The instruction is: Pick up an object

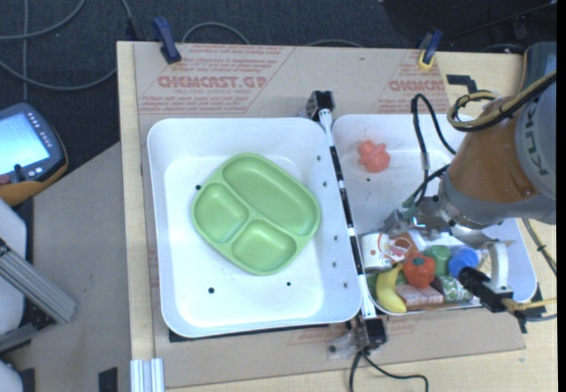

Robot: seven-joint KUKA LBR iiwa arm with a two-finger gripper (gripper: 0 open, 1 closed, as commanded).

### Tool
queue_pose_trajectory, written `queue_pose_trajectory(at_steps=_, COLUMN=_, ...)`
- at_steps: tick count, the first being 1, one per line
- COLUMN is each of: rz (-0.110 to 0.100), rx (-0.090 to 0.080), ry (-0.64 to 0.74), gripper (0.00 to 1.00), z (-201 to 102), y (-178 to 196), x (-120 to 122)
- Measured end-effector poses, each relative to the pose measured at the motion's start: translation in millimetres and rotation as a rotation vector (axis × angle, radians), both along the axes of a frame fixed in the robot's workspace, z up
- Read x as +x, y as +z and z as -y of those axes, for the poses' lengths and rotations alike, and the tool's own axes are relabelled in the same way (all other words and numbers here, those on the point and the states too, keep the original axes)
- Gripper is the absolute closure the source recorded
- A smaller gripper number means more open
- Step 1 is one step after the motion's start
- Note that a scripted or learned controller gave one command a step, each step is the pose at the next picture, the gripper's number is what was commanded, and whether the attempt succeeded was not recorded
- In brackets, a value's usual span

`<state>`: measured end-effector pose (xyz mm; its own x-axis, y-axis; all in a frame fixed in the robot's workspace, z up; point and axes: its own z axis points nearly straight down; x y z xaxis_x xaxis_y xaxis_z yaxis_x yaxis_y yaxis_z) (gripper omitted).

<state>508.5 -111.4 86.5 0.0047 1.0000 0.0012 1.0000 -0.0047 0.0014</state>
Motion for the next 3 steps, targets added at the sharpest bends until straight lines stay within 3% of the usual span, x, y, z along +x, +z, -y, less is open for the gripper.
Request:
queue_pose_trajectory(at_steps=1, rz=0.005, rx=-0.002, ry=0.003, gripper=1.00, z=-0.8, y=9.1, x=3.0)
queue_pose_trajectory(at_steps=2, rz=0.004, rx=-0.001, ry=0.003, gripper=0.00, z=-0.9, y=8.4, x=2.5)
queue_pose_trajectory(at_steps=3, rz=0.005, rx=-0.003, ry=0.009, gripper=0.00, z=-5.9, y=-2.1, x=76.5)
